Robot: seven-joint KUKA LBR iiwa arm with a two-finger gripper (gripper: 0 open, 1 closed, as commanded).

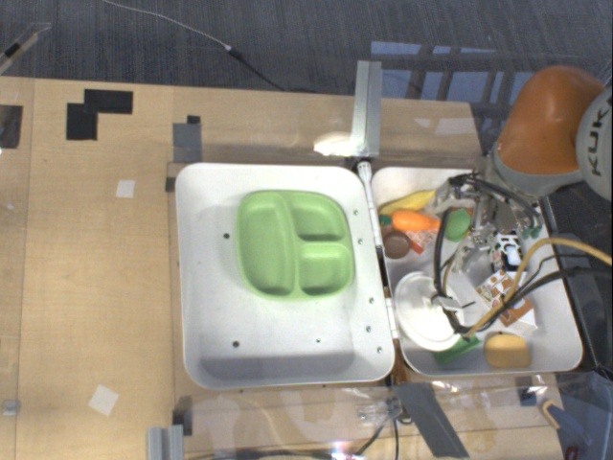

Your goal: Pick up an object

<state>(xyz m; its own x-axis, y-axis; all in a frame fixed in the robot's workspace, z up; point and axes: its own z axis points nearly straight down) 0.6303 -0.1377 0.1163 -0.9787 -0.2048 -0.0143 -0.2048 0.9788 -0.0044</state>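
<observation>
Over the right bin [565,348] the gripper [476,241] hangs low among the clutter, beside a green ball [457,223] and an orange carrot [415,221]; whether its claw is spread or pinching I cannot tell. A white bowl [424,314] and yellow lump [507,350] lie nearer. The left bin [206,353] bears a green divided plate [293,243].

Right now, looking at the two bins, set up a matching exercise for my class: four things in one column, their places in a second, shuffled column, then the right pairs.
Things:
1. green divided plate
2. banana
3. yellow-brown lump
4. white bowl

Places:
A. right bin, near corner
B. left bin, middle
C. right bin, by the divider, near half
D. right bin, far edge

Pairs: 1-B, 2-D, 3-A, 4-C
</observation>
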